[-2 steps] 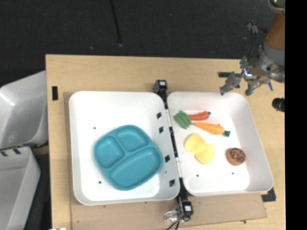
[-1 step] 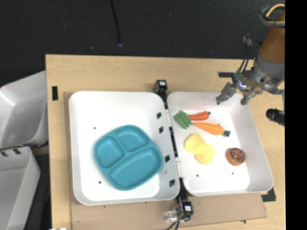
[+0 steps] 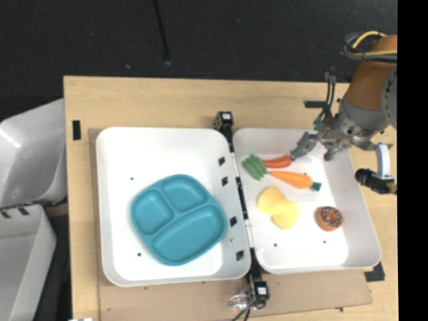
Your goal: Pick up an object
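Camera view: the right bin (image 3: 361, 243) is seen holding a brown donut (image 3: 328, 218) nearest, a yellow fruit piece (image 3: 278, 207), then two toy carrots (image 3: 294, 178) with green tops, while the gripper (image 3: 317, 147) is held spread wide, holding nothing, above the far carrot; a teal divided plate (image 3: 177, 218) is in the left bin (image 3: 114, 152).

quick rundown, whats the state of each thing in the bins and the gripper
blue divided plate: flat in the left bin, nothing on it
two carrots: lying on their sides in the right bin, touching
yellow piece: lying flat, just below the carrots
donut: lying flat, apart from the rest
gripper: open, over the right bin's upper edge, holding nothing
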Motion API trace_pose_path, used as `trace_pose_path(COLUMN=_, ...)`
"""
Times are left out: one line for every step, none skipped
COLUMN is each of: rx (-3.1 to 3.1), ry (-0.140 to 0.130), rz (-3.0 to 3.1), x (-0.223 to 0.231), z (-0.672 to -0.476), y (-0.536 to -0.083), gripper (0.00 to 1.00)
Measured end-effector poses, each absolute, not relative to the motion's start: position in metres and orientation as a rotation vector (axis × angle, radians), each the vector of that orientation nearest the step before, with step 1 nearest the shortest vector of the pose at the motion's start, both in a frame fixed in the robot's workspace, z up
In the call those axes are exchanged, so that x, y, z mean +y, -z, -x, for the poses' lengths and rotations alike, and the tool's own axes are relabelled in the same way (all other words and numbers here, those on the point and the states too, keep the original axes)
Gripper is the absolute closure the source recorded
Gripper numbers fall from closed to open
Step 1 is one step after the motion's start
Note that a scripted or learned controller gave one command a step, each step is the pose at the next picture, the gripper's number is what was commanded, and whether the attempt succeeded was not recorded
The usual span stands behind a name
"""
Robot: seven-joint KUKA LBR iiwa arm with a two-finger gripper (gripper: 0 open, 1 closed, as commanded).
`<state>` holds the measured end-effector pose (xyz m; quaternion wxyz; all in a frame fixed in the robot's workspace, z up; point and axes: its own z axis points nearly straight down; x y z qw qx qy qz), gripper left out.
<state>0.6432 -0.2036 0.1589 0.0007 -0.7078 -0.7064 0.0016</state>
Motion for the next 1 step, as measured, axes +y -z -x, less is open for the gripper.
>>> trace_pose_path(rx=-2.217, ry=-0.004, rz=2.225, x=-0.2045, z=-0.6427, y=-0.1066, gripper=0.00)
